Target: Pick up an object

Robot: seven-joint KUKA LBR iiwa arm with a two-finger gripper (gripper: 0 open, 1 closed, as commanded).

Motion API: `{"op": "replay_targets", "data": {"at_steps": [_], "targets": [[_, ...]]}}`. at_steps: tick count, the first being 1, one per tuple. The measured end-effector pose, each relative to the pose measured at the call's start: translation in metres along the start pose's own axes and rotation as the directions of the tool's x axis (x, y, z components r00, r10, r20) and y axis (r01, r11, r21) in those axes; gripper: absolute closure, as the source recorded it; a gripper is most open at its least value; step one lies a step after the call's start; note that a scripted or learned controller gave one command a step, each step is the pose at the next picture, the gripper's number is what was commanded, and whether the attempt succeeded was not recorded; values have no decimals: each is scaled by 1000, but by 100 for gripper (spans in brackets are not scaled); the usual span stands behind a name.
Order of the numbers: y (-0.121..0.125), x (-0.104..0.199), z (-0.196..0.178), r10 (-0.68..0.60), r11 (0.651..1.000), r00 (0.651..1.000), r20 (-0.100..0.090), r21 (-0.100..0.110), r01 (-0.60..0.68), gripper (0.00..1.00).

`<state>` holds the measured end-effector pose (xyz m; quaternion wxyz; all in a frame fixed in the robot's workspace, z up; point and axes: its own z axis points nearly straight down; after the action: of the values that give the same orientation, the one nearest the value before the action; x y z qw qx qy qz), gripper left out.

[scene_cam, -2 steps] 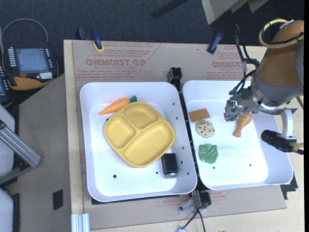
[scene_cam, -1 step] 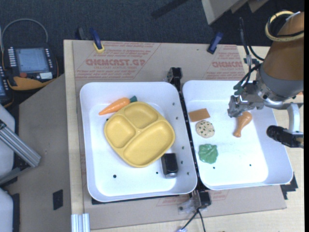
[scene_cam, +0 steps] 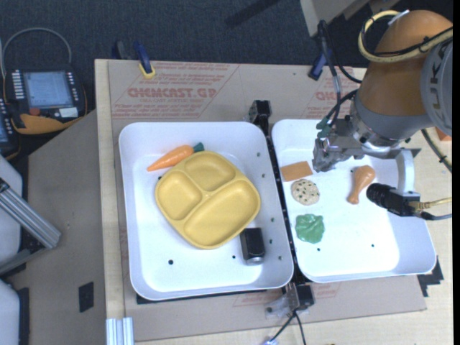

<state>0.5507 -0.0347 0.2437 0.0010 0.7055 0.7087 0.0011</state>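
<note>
Four toys lie in the right bin [scene_cam: 410, 261]: toast [scene_cam: 295, 170], cookie [scene_cam: 305, 191], drumstick [scene_cam: 360, 182], lettuce [scene_cam: 310, 228]. We see the gripper [scene_cam: 325, 157] at the toast's two o'clock; its grip we cannot tell.

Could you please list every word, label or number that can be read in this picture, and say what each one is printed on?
"CHEMCAST GP", in faded red, repeated on the brown protective sheet under the two bins; the clearest print is behind the left bin.
The smaller red lines around it are too blurred to read.
The screen of the handheld pendant at the left edge is lit, but its content is too small to read.
</note>
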Motion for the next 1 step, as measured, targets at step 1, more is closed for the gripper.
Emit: {"op": "replay_targets", "data": {"at_steps": [1], "targets": [[6,45,15,4,1000,1000,0,5,-4,100]]}}
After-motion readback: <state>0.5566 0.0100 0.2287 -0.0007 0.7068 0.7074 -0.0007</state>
